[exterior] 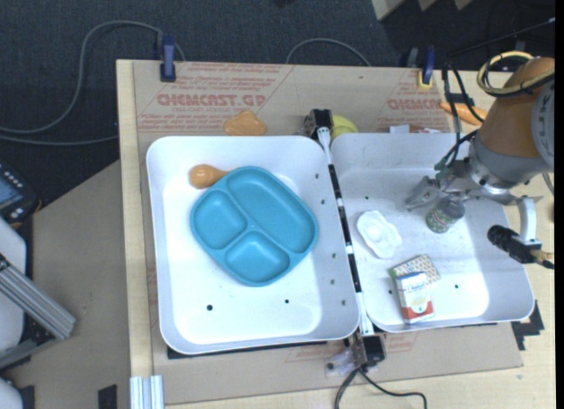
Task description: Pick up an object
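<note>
So the gripper [438,197] is down in the right bin [493,306], upper right of the frame, sitting right over a small grey-green cylinder thing [441,219]. Can't tell if the jaws are apart or closed on it from this angle. My guess is it's going for that one since it's directly underneath. Other candidates sit lower in the same bin: a white lump [377,232] and a small carton [415,286]. The blue divided plate [254,224] is over in the left bin [176,249].

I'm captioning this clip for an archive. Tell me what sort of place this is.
Probably a robotics lab's grasping test bench. Two white bins sit side by side on a board, holding test props such as a blue divided plate, while loose cables trail over dark carpet.
</note>
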Robot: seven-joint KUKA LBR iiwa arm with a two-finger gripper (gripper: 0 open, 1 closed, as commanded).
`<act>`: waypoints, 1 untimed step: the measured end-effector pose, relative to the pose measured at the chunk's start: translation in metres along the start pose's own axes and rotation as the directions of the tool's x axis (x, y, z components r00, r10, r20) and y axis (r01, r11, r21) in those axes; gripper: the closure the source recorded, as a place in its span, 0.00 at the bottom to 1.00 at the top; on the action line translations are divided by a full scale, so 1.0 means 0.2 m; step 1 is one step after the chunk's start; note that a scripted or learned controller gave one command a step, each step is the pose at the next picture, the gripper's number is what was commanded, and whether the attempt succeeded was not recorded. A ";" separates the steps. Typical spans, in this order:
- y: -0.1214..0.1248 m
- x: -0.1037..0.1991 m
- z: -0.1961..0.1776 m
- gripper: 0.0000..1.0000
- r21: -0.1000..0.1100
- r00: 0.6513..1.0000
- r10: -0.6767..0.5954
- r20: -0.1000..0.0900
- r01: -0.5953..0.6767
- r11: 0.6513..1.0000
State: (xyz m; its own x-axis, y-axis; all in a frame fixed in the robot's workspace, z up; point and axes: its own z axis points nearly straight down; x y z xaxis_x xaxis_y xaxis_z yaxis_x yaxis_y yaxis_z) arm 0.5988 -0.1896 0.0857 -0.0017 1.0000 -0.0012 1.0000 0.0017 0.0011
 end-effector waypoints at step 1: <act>0.01 -0.01 -0.06 1.00 -0.005 1.000 0.001 0.002 -0.001 1.000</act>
State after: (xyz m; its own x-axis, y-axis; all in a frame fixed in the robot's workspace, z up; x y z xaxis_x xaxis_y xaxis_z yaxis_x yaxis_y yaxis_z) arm 0.6004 -0.1910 0.0968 -0.0004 1.0000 -0.0034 1.0000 0.0004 0.0056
